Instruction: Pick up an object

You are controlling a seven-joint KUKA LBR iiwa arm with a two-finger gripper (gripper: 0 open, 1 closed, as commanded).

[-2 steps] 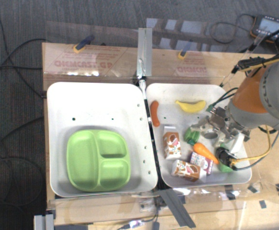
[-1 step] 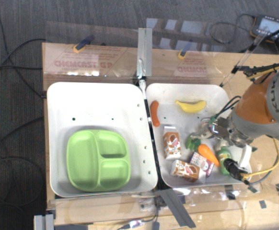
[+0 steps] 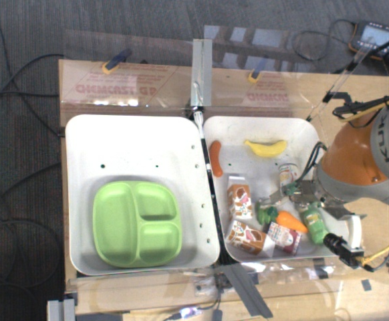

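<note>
The left bin (image 3: 81, 139) holds a green divided tray (image 3: 138, 223). The right bin (image 3: 301, 127) holds a banana (image 3: 266, 147), cartons (image 3: 240, 201) and a carrot (image 3: 291, 221) near its front edge, beside the gripper (image 3: 295, 191).

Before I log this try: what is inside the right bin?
The right bin holds a banana, a sausage, three small cartons, a carrot and a green bottle. The arm covers the bin's right edge.
</note>
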